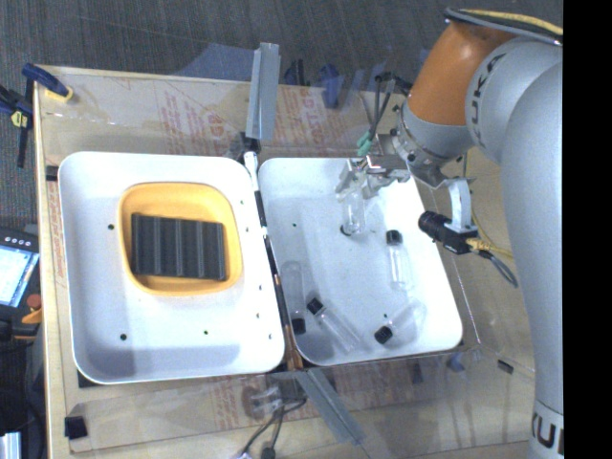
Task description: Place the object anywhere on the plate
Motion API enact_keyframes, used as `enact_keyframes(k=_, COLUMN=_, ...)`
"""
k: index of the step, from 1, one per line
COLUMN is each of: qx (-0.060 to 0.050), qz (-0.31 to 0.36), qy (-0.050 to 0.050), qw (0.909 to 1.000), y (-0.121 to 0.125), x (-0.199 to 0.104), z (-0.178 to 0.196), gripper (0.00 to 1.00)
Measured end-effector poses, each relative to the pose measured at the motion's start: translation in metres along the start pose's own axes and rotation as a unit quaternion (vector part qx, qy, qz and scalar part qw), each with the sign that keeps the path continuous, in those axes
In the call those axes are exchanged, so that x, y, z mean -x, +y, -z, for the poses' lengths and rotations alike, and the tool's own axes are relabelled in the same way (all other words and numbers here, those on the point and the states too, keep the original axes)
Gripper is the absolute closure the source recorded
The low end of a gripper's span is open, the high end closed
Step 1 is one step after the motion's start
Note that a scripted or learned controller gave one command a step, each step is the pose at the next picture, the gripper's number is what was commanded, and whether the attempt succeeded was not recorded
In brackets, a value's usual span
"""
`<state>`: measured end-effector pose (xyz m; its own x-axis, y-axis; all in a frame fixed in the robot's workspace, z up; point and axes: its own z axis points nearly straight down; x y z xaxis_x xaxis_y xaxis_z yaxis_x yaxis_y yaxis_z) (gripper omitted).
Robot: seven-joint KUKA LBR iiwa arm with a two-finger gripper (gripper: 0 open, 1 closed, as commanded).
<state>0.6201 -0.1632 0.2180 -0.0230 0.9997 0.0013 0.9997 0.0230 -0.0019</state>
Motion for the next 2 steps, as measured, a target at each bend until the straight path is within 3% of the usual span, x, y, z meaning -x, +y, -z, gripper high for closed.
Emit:
enact_keyframes(k=1, qx=0.0, qz=0.041, qy=0.0, qw=0.9992, y=0.039, x=-0.094, z=0.027, gripper=1.0)
enact_keyframes(k=2, qx=-0.002, qz=0.196, qy=-0.001, qw=0.9807, y=0.039, x=-0.144, z=-0.027, gripper=1.0)
